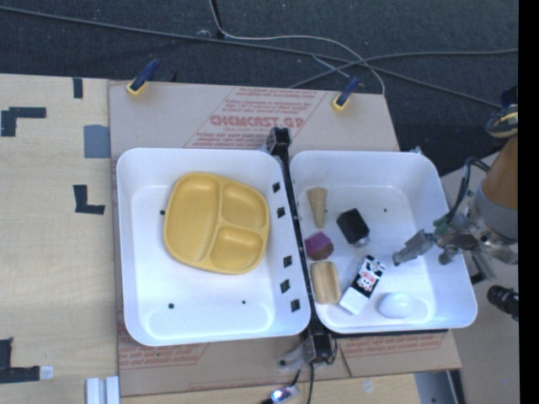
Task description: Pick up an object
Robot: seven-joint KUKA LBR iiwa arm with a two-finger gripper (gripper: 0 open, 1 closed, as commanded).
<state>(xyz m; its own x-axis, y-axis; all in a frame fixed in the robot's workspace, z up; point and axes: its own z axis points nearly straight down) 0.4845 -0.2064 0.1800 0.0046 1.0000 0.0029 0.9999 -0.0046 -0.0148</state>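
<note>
The right bin (pixel 370 165) holds several small objects: a tan cone (pixel 317 204), a black block (pixel 353 225), a purple lump (pixel 318 245), a tan loaf-shaped piece (pixel 325 282), a black-and-white carton (pixel 363 284) and a white rounded object (pixel 395 305). My gripper (pixel 429 251) hangs over the right side of this bin, to the right of the carton and above the white object. Its fingers stand open with nothing between them.
A yellow divided plate (pixel 217 223) lies in the left bin (pixel 135 251). A black clip strip (pixel 289 225) runs between the two bins. Cables cross the dark floor behind the bench, and yellow clamps (pixel 345 93) hold the cardboard underlay.
</note>
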